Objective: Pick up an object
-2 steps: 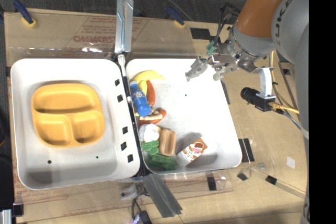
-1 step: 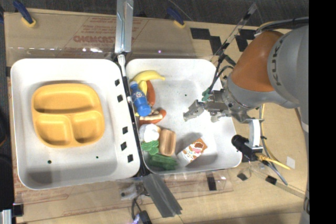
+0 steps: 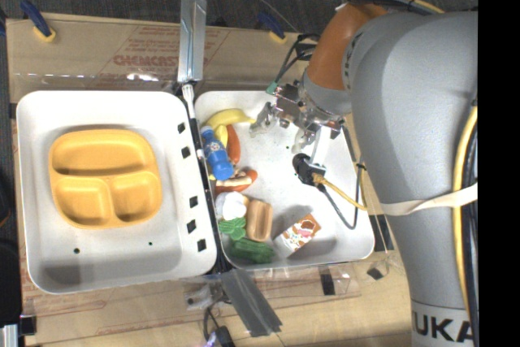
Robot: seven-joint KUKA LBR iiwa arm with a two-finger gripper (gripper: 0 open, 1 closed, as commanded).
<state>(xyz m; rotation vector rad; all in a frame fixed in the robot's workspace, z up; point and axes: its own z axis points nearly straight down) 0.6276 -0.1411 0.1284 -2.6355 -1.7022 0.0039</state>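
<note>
The grey arm with its orange band fills the right of the frame, and its gripper (image 3: 286,119) hangs over the upper middle of the right bin (image 3: 353,244); nothing sits between the fingers, though how far apart they stand cannot be told from this slant. The objects crowd the right bin's left side. A banana (image 3: 225,119) lies at the top, its long axis running left to right with a slight curve. Just below it a blue bottle (image 3: 216,155) lies with its long axis running top to bottom. A small carton (image 3: 297,233) rests tilted near the lower middle, beside a tan cylinder (image 3: 259,219) and green pieces (image 3: 244,246) at the bottom. In the left bin (image 3: 32,248) sits a yellow divided tray (image 3: 104,175).
</note>
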